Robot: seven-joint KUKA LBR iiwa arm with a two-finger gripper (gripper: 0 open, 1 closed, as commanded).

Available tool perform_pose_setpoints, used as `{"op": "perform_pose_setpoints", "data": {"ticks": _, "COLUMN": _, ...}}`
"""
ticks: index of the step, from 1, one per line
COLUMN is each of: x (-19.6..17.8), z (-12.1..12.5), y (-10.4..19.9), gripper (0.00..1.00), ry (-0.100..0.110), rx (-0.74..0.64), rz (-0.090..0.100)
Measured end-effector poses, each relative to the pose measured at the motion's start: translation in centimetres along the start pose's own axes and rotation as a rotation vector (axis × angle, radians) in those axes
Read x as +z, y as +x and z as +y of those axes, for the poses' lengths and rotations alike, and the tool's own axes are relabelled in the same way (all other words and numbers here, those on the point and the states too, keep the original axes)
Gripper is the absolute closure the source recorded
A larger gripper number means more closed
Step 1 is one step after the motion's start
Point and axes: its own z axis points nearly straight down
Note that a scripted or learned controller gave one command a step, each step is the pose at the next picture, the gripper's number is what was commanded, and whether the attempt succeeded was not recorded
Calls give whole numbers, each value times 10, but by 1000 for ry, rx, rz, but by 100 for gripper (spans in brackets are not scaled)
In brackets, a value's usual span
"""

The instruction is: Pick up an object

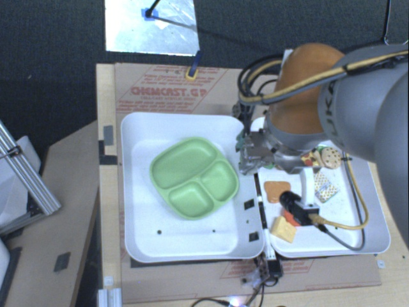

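- Left bin (137, 235): shallow, white, resting on a brown cardboard sheet (167, 88) printed with red lettering.
- Green divided plate (194, 177): three compartments, lying flat near the middle of the left bin, tilted in plan relative to the bin walls. Nothing lies in its compartments.
- Gripper (249, 158): positioned over the wall between the two bins, just beside the plate's right rim. Its state cannot be told from this view; nothing can be confirmed in its grasp.
- Arm (358, 101): grey body with an orange band, reaching in from the right and covering the upper part of the right bin (374, 235).
- Orange flat piece (277, 190): lying on the right bin floor, near the dividing wall.
- Yellow block (284, 229): lying below the orange piece, near the front wall of the right bin.
- Patterned card (324, 187): lying right of the orange piece.
- Round spotted item (329, 157): lying above the card, partly under the arm.
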Motion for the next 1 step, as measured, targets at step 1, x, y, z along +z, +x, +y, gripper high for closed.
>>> {"op": "perform_pose_setpoints", "data": {"ticks": 1, "x": 15, "z": -9, "y": 42, "gripper": 100, "ry": 2, "rx": 2, "rz": -1}}
